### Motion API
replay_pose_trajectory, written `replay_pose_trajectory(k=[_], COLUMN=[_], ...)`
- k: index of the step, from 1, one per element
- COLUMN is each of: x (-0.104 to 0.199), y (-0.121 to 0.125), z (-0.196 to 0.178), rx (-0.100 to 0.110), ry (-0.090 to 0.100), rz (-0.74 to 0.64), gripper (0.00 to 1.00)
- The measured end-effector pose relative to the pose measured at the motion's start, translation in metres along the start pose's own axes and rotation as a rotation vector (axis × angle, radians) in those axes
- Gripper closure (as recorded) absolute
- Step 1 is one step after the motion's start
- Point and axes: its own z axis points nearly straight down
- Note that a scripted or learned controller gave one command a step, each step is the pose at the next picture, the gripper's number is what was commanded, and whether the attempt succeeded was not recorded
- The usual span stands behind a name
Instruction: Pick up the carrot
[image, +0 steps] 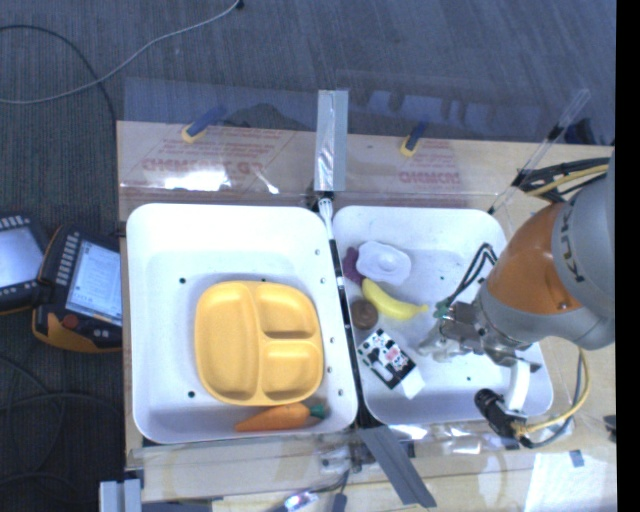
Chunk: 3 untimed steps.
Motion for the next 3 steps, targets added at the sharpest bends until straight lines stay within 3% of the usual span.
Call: replay_pose_trajectory(k=[1, 2, 3], x=[0.001, 0.043, 0.044], y=[-0.001, 0.016, 0.015], z=[-0.007, 0.001, -0.006], rx=[0.005, 0.0, 0.005], ry=[0.002, -0.013, -0.013], rz=[-0.001, -0.199, -0.2], gripper=[1.0, 1.0, 1.0])
